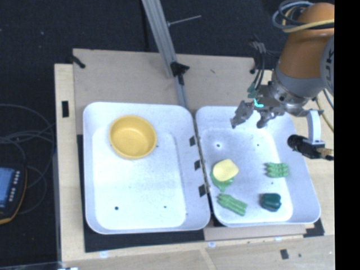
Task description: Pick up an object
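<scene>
Gripper (pixel 251 117) fingers stand spread apart with nothing between them, hanging over the far end of the right-hand shallow white plastic bin (pixel 298 207), well apart from every object in it. Grey arm with the orange band (pixel 306 44) comes in from the right and carries it.

Four small things lie toward the near end of that bin. Nearest the divider is a rounded yellow-and-pale-green toy piece (pixel 224 171), something like a lemon or apple half. Just below it lies a ribbed green toy vegetable (pixel 232 205), long and narrow, set at a slant. Toward the right edge sits a small light-green ridged piece (pixel 276 170), and below that a dark green blocky lump (pixel 270 201), perhaps a toy pepper. In the left-hand white bin (pixel 95 151) stands a round yellow plastic bowl (pixel 133 136), upright, alone.

All of these look like hollow plastic play food: light, stiff, not fragile, and probably smooth enough to squirt out of a pinch that lands off centre. The long ribbed vegetable seems the safest pick, taken across its narrow width at mid-length, where the ridges should give the pads some bite. The rounded yellow piece is wider and domed, so the fingers would need to straddle its broadest part squarely or it may roll away. The bowl would want a grip over its rim
</scene>
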You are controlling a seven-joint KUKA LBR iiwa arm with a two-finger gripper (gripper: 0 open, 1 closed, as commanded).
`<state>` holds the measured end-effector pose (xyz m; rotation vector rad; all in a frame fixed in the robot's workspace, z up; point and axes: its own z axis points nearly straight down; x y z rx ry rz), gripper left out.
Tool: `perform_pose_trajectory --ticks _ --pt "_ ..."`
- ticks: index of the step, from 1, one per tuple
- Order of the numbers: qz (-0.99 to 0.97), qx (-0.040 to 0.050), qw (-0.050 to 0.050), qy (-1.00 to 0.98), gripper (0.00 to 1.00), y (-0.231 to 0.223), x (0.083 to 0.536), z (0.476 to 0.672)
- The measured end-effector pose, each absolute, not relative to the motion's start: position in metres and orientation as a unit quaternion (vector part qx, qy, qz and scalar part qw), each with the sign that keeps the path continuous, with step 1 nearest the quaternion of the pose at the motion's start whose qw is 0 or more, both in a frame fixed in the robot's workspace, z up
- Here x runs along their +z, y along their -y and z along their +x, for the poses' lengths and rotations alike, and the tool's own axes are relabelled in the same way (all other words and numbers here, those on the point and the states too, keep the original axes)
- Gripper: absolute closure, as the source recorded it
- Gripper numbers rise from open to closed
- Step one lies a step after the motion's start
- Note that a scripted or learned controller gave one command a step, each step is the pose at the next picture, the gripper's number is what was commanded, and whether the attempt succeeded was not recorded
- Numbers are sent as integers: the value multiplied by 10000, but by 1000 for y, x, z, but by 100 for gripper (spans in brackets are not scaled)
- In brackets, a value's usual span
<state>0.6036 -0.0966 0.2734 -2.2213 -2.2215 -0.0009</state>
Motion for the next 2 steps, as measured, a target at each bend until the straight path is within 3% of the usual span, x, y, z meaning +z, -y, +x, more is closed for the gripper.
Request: perform_pose_trajectory --ticks 1,2 --pt "-7071 -3 1 7071 0 97 273 604" --pt "-7072 12 10 7070 0 91 228 608"
